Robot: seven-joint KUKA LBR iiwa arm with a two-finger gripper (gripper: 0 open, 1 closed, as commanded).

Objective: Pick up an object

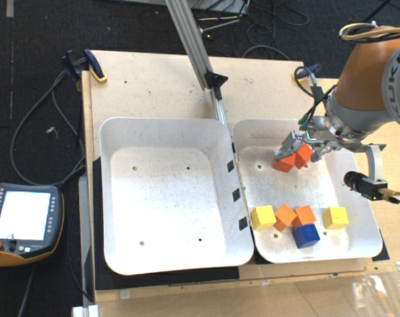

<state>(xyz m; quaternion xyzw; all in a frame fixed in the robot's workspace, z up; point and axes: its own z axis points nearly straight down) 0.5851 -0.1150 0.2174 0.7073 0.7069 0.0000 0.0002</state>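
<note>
Blue cube (306, 235) sits low in right bin (358, 246) | no legible writing | gripper (299, 152) clamped on orange block (293, 158), lifted.

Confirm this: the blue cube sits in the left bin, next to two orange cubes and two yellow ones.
Not quite. The camera view shows the blue cube in the right bin, not the left; it does sit by the two orange cubes and two yellow cubes.

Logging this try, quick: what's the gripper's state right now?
Gripper: shut on an orange block, over the right bin.
</note>
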